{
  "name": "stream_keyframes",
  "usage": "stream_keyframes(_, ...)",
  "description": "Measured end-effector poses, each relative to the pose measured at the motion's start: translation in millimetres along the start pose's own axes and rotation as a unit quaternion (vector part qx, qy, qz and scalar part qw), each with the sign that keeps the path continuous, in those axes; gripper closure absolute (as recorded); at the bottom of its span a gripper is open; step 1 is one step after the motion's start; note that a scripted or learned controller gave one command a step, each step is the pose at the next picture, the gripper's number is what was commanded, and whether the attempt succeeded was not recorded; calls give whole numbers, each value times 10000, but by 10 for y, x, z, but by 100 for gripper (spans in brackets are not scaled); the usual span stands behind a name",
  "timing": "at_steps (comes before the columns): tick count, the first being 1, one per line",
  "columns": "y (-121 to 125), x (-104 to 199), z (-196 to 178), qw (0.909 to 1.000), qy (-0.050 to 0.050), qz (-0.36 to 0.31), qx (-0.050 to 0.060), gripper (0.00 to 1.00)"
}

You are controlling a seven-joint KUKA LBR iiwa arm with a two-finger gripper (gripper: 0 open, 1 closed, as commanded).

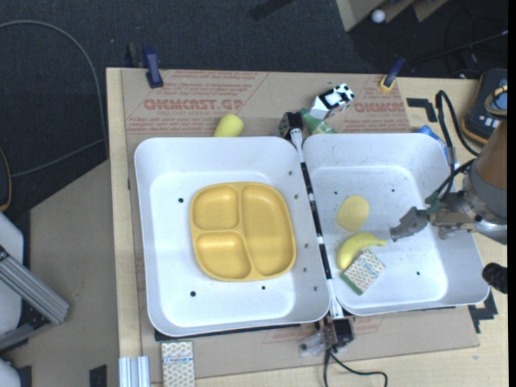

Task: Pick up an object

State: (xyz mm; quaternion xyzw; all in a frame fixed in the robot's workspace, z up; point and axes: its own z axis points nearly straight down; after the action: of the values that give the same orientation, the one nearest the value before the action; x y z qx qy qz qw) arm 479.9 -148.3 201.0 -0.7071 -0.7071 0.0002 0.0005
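The right bin [419,147] holds a flat yellow round piece [352,212], a yellow banana [359,247] and a small printed packet [364,271] lying against the banana's near side. My gripper [407,224] hangs low over the right bin's floor, to the right of the banana and the round piece, a short gap away from both. Nothing shows in its grasp. A yellow divided plate [242,232] lies in the middle of the left bin [161,168].
Beyond the bins, a yellow lemon-like object [229,125] and a black-and-white toy [333,99] with a green item [318,124] sit on the cardboard. Blue clamps [151,67] [393,72] stand at the back edge. A black cable [443,119] runs along the right bin's far corner.
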Motion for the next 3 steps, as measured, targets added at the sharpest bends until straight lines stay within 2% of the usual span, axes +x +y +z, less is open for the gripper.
stream_keyframes(1,177,448,611,10000,8,-7,12,0)
stream_keyframes(2,206,519,1168,10000,2,1,1,0)
stream_keyframes(3,-12,545,1168,10000,7,2,10,0)
